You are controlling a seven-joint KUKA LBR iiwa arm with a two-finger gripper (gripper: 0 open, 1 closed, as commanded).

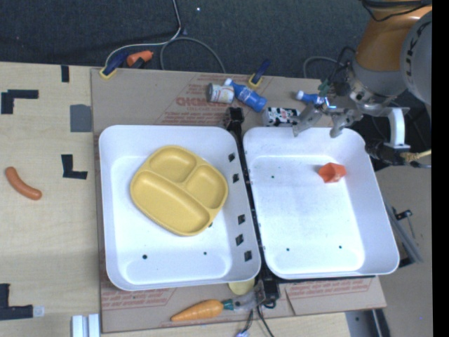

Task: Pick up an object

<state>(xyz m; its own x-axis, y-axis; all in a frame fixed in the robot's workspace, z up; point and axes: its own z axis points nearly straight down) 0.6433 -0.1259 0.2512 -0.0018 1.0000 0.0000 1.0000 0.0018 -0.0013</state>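
The two-finger metal tool (pixel 321 126) hangs over the far rim of the right-hand shallow white bin (pixel 365 258), near that bin's far right corner, below the grey arm with its orange band (pixel 389 37). Its two grey fingers (pixel 304 125) are spread apart with nothing between them, so no grasp is in hand yet. The nearest thing to pick is the small orange block (pixel 332 172), which lies on the floor of the right bin toward its far right corner, just nearward of the tool and apart from the bin walls. To do this step well, my judgement is that the tool should move a little toward the near edge of the counter until the block sits midway between the fingers, then descend straight with the fingers kept wide, closing only once they reach down past the block's sides. The block looks small and slightly tilted, so an off-centre close could nudge it away; lining the fingers across its narrower faces seems wise. The right wall of the bin is near enough that the outer finger should be watched. The yellow divided plastic plate (pixel 179 188) in the left-hand white bin (pixel 116 209) is well apart and looks a harder, flatter target.
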